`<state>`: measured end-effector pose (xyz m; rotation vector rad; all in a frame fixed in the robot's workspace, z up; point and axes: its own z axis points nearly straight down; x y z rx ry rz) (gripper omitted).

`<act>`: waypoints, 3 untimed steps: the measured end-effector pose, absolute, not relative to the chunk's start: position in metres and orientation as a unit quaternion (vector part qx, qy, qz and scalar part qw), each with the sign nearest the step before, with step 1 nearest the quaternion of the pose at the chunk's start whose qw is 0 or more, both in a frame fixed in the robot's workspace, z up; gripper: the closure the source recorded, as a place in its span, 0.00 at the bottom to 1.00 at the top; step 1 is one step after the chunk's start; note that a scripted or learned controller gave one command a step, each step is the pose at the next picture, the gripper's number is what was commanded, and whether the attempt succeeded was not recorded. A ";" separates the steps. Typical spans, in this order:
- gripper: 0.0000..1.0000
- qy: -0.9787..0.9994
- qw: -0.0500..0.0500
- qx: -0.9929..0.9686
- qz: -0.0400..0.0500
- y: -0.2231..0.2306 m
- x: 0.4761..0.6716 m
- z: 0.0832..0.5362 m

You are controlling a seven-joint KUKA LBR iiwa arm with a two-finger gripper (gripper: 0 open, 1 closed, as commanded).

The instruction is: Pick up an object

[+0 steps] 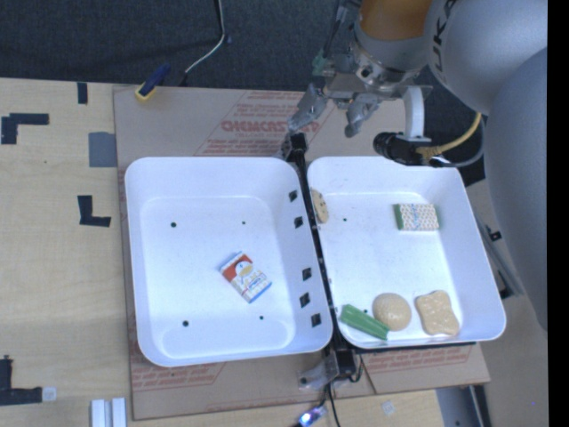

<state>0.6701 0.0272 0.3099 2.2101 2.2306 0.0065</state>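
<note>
The arm's gripper (329,118) hung above the bins' far edge with fingers spread and nothing between them, so the pick looked undone: the round cookie (391,310) lay in the right bin (476,238), and the small card (245,277) in the left bin (147,238).

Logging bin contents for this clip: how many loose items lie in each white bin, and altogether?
Left bin: 1, a red, white and blue carton.
Right bin: 5, a speckled sponge block, round beige bun, tan bread slice, green stick, small tan piece.
Total: 6
</note>
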 end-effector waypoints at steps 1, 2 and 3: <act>0.00 0.708 -0.001 0.707 -0.002 0.007 0.669 0.323; 0.00 0.708 -0.002 0.707 -0.004 0.006 0.668 0.304; 0.00 0.710 -0.001 0.704 -0.001 0.066 0.669 0.338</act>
